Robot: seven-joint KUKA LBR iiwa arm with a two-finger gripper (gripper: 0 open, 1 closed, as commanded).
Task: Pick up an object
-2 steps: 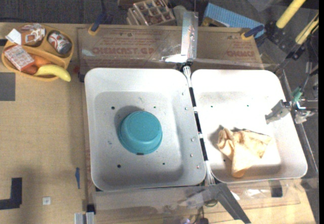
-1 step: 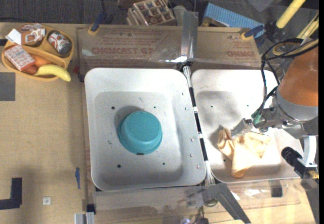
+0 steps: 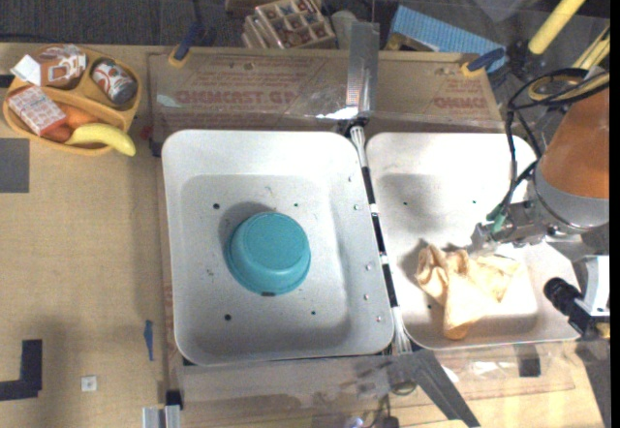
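Note:
A teal bowl (image 3: 269, 253) lies upside down in the middle of the left bin (image 3: 194, 165). A crumpled cream and tan cloth (image 3: 462, 283) lies in the right bin (image 3: 426, 160), toward its front. My gripper (image 3: 491, 234) hangs low over the right bin, at the cloth's upper right edge, reaching in from the right under the grey and orange arm (image 3: 581, 165). Whether it touches the cloth is unclear.
A yellow tray (image 3: 68, 102) with a banana and toy food sits at the far left of the bench. Cardboard flaps (image 3: 262, 92) line the back of both bins. Cables (image 3: 542, 92) hang by the arm at the right.

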